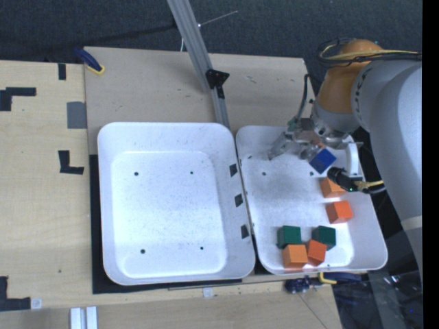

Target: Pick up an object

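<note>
The grey robot arm reaches in over the far end of the right bin, its orange band just above the wrist. To the left of that bin lies the left bin, side by side with it. The gripper hangs over the right bin's far corner with a blue block at its tip; whether the fingers grip it cannot be told. Along the bin's right side lie two orange blocks. At its near end cluster two green blocks and two more orange ones.
</note>
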Robot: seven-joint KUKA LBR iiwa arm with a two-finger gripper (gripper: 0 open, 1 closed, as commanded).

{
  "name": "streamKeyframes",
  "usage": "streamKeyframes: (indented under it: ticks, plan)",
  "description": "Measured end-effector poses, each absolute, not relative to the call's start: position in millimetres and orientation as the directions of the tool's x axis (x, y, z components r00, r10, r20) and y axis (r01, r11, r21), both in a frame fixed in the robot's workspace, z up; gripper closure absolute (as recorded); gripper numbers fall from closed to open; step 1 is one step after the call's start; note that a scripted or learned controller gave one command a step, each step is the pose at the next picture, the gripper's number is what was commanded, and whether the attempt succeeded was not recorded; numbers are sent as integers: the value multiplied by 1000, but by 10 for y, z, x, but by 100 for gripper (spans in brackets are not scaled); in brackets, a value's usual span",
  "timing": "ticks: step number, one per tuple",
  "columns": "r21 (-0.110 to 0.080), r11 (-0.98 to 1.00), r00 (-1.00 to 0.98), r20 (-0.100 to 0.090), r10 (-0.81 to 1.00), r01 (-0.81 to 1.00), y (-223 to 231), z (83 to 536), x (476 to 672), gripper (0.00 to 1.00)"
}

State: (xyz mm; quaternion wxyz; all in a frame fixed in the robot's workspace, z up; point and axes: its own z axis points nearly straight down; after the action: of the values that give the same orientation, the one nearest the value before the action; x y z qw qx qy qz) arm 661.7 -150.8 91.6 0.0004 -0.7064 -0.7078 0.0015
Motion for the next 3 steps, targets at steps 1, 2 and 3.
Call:
streamKeyframes:
  ticks: [1,2,3]
  plan:
    - [-3,4,-4,-2,1000,1000,-1504,1017,6618,100]
    - [6,2,-2,-1,1000,1000,-1474,1655,6646,100]
    - [5,2,-1,-2,1000,1000,-1476,2213,6559,100]
